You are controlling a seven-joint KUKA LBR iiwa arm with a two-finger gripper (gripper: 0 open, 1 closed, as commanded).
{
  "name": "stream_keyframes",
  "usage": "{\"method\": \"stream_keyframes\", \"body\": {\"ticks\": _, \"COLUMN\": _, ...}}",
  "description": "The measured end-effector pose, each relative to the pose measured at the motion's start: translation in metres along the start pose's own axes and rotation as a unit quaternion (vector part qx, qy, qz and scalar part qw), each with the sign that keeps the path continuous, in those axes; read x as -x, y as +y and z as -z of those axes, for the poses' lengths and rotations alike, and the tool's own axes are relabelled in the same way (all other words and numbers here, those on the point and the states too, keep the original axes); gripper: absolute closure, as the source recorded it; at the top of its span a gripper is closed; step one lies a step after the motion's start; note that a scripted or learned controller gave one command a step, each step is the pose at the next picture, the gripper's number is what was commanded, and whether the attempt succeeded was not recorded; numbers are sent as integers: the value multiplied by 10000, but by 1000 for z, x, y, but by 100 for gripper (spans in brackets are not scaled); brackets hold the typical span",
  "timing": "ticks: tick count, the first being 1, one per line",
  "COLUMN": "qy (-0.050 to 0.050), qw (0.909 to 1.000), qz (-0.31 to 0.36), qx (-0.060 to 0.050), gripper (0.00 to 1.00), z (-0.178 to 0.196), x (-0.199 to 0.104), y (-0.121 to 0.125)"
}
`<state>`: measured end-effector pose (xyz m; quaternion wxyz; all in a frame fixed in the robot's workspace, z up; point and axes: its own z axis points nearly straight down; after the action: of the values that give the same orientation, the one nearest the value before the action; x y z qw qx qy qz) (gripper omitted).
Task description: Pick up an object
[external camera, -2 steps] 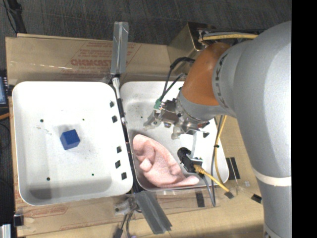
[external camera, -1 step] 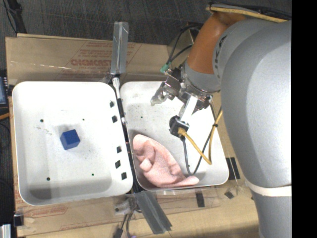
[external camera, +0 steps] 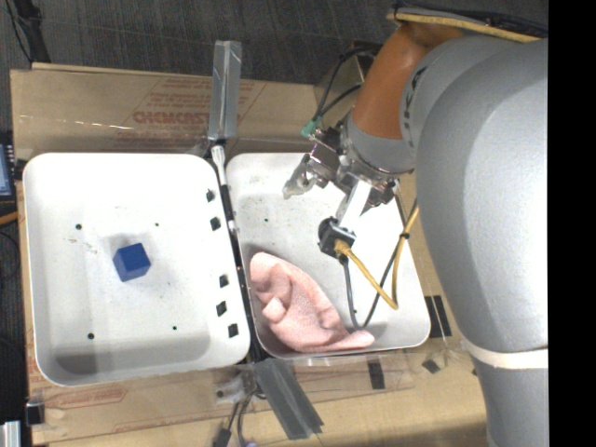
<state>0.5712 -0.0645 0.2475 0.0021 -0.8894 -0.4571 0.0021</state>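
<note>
A small blue cube sits in the left bin, a little left of its middle. A pink soft cloth-like object lies crumpled in the near left corner of the right bin. My gripper hangs above the far half of the right bin, beyond the pink object and apart from it. Its fingers are spread open and nothing is between them. The blue cube is far off to its left, across the divider.
A yellow cable and a black cable loop down from the wrist over the right bin. The big grey arm covers the right side. A grey metal bar stands behind the bins, over brown cardboard.
</note>
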Motion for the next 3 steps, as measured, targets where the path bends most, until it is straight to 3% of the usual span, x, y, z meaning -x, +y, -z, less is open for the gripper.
{"method": "stream_keyframes", "body": {"ticks": 1, "qy": 1, "qw": 9944, "qz": 1054, "qx": -3, "gripper": 0, "z": -44, "x": 62, "y": -7}}
{"method": "stream_keyframes", "body": {"ticks": 2, "qy": 2, "qw": 9657, "qz": 2598, "qx": -3, "gripper": 0, "z": -134, "x": 88, "y": 7}}
{"method": "stream_keyframes", "body": {"ticks": 3, "qy": 3, "qw": 9390, "qz": 3439, "qx": 1, "gripper": 0, "z": -156, "x": 57, "y": 8}}
